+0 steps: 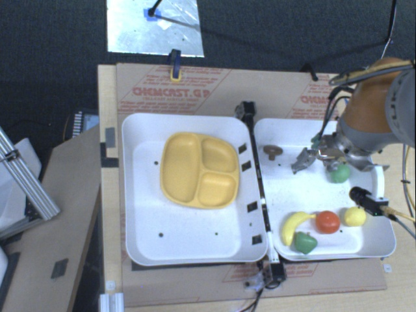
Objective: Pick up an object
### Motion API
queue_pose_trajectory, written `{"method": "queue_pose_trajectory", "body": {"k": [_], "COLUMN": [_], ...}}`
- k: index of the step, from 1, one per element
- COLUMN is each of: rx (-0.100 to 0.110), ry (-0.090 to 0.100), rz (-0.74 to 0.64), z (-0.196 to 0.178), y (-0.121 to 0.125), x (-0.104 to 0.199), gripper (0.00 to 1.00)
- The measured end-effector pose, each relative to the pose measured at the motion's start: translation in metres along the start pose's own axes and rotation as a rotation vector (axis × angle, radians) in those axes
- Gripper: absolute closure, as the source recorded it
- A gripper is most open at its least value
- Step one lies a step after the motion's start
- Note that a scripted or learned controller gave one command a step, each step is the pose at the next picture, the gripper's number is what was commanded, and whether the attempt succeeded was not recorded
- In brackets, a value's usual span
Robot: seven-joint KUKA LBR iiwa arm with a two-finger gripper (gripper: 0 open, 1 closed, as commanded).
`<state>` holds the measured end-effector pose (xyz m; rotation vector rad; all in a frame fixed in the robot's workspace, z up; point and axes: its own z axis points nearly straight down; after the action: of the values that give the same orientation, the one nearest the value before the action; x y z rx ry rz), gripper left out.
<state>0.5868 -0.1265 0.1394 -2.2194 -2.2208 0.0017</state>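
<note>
Two white bins side by side on the table [156, 86], the arm reaching in over the right bin [383, 242]. End effector [305, 161] low over that bin's upper half, grey and pointing leftward; open or clenched, impossible to tell from this slant, and nothing seen between its tips. Just left of it, a small brown mushroom-shaped piece [272, 152]. Behind it, toward the wrist, a green round fruit [338, 173], partly covered by the arm. Nearer the camera and well apart from it, a cluster: banana [294, 225], red tomato [327, 221], yellow lemon [355, 216] and a green pepper [304, 242]. Far left of it, a yellow divided plate [198, 169] in the left bin [140, 239].

Judged as the approach step, nothing lifted yet. Next move likely calls for settling squarely over one piece, probably the brown one nearest the tips, then descending and closing without nudging it away.
</note>
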Motion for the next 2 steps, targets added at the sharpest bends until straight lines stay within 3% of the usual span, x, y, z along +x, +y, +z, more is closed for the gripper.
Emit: {"method": "queue_pose_trajectory", "body": {"k": [1,2], "rx": [-0.001,-0.005], "ry": [0.000,-0.002], "rz": [0.000,0.001], "z": [0.051,0.039], "y": [0.000,0.001], "x": [0.000,0.000], "gripper": [0.00,1.00]}}
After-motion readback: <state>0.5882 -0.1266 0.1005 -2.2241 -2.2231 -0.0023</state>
